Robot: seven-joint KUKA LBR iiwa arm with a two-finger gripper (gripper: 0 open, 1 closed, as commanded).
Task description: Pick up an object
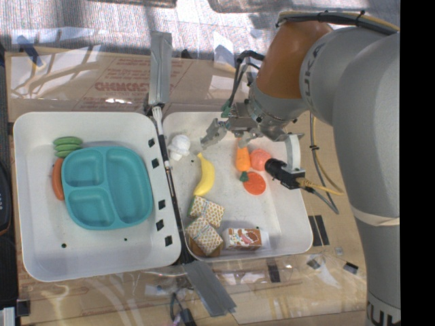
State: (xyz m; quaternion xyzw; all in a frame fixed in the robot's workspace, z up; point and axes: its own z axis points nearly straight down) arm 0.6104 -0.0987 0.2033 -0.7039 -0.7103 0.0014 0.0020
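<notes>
Over the upper part of the right bin [285, 212], the gripper [216, 133] hangs at the end of the grey arm [353, 80], which reaches in from the right. It points toward the wall between the two bins. From this slant I cannot tell whether its jaws are apart or together, and nothing shows between them.

The things to pick up lie around and below it. A small white lump [179, 146], perhaps a garlic bulb, sits just to the left of the gripper, near the dividing wall. A banana [204, 175] lies below the gripper, curved and running down the bin. To the right of the gripper tip, a carrot [242, 159] with a green stub lies beside a pink piece [260, 159], the two touching or nearly so. An orange slice [255, 183] rests just below them.

Along the lower edge of the same bin, a pile of checked crackers [206, 224] lies stacked at the left corner. A small carton [243, 238] lies on its side just beside them.

In the left bin [34, 236], a teal divided plate [105, 185] takes up the middle. A green pod [67, 145] lies at its upper left corner, and an orange stick [57, 178] lies along its left rim, partly tucked under it.
</notes>
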